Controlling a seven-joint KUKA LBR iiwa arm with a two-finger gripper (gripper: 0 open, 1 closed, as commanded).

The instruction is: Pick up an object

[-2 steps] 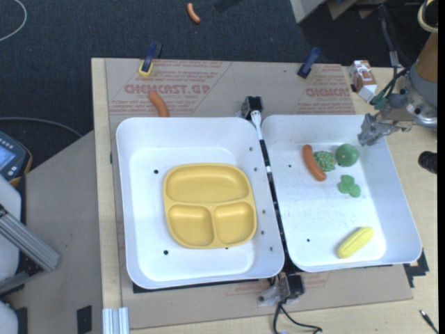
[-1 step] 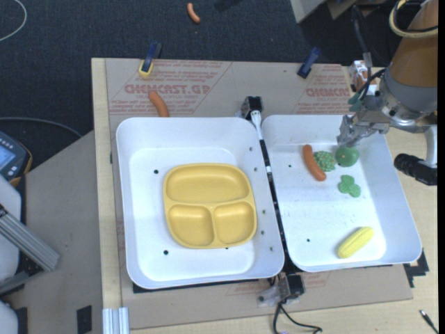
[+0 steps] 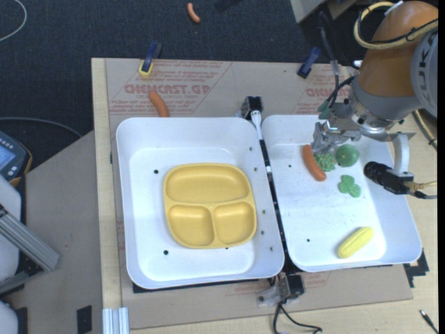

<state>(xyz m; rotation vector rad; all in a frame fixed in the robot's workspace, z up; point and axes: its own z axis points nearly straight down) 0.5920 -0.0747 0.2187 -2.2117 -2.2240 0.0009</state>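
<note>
The arm [image 3: 389, 54] reaches in from the right, its orange band above the grey wrist, and bends down over the far part of the right bin [image 3: 389, 252]. The gripper [image 3: 327, 143] hangs low there, just above a cluster of small things. Whether it is released or clenched cannot be told from this slant, and nothing can be seen held in it.

Under the gripper lies a carrot [image 3: 313, 163], pointing roughly toward the near edge. A rough green piece [image 3: 326, 161] lies just beside the carrot, on its right, right below the gripper. A round green ball [image 3: 347, 156] sits near that, further right. A smaller green sprig [image 3: 350, 186] lies a little nearer the camera, apart from the rest. A yellow corn cob [image 3: 355, 242] rests well apart from them, near the bin's front rim, tilted.

The left bin [image 3: 132, 186] holds a yellow plate [image 3: 208, 204] with three compartments, lying flat at its middle.

The bins sit on the desk [image 3: 208, 82]. A small sausage [image 3: 158, 104] lies on the desk behind the left bin. A blue and yellow clamp [image 3: 148, 60] grips the desk's far edge, and a blue clamp [image 3: 308, 62] sits further right on that edge. Another orange piece [image 3: 193, 12] lies on the dark floor [image 3: 83, 19] beyond.
</note>
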